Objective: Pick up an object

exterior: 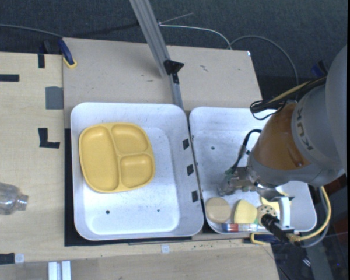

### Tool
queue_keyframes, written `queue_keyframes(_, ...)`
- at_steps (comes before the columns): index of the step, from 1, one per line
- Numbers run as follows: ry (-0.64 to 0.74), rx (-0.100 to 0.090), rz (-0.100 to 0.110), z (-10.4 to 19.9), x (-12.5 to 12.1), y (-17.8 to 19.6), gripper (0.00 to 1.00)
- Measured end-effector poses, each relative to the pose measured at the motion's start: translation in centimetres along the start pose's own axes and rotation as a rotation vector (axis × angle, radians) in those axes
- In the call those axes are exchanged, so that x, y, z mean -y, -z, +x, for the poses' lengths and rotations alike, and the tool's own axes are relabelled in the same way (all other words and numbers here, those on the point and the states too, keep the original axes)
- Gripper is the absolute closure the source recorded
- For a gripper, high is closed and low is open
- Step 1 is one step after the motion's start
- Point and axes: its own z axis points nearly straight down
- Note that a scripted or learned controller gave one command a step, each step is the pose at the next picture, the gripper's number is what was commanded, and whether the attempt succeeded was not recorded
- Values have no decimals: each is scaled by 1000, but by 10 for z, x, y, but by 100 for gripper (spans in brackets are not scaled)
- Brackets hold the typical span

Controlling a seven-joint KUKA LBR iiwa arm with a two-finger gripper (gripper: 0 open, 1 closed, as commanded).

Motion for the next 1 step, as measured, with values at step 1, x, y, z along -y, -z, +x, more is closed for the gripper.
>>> queue_keyframes(1,1,-3,1,-1,0,0,100)
